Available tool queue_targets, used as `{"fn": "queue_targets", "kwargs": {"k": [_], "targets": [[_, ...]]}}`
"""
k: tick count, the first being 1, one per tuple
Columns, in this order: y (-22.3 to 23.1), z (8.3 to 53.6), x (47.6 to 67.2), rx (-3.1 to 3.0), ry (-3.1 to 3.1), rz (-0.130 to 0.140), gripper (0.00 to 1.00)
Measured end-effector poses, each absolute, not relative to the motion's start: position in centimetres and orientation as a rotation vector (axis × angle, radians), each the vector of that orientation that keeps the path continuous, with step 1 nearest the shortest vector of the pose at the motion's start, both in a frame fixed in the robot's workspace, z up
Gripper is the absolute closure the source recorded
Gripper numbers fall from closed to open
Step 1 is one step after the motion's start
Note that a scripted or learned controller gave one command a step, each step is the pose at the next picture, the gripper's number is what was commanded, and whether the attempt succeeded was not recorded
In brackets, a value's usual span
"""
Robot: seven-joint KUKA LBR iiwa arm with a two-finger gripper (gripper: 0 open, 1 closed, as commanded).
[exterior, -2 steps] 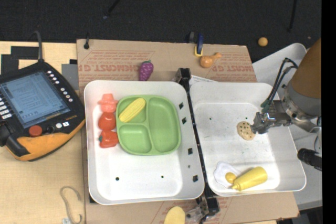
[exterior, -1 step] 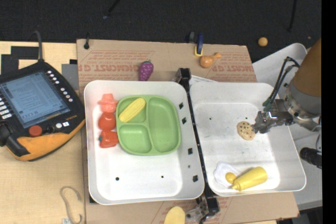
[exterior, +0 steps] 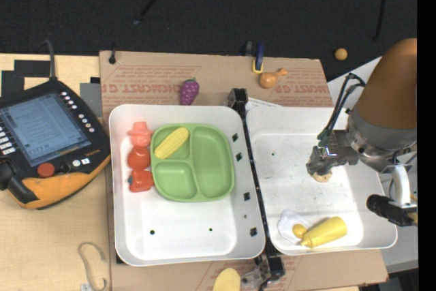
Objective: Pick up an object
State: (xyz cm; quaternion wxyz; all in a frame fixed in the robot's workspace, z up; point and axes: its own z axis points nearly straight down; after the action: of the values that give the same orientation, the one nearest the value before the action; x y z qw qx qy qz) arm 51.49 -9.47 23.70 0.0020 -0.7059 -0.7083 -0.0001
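Grey pincer (exterior: 320,165) | over a small tan object (exterior: 323,177) | opening: cannot tell

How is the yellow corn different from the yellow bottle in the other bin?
The corn lies in the left bin, inside the green divided plate; the yellow bottle lies in the right bin, on the bin's white floor near the front edge.

The corn has a bumpy, kernelled surface; the bottle looks smooth.

The corn sits far from the gripper; the bottle lies just in front of it.

Both are yellow, lie on their sides at a slant, and are untouched.
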Motion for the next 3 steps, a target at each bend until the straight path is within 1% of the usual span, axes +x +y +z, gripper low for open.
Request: {"fn": "queue_targets", "kwargs": {"k": [1,2,3], "targets": [[-4.7,22.8,52.1,-2.215,-2.222,0.002,1.00],[-6.7,22.8,51.1,-2.221,-2.218,0.004,1.00],[-5.8,21.8,51.8,-2.221,-2.217,0.004,1.00]]}}
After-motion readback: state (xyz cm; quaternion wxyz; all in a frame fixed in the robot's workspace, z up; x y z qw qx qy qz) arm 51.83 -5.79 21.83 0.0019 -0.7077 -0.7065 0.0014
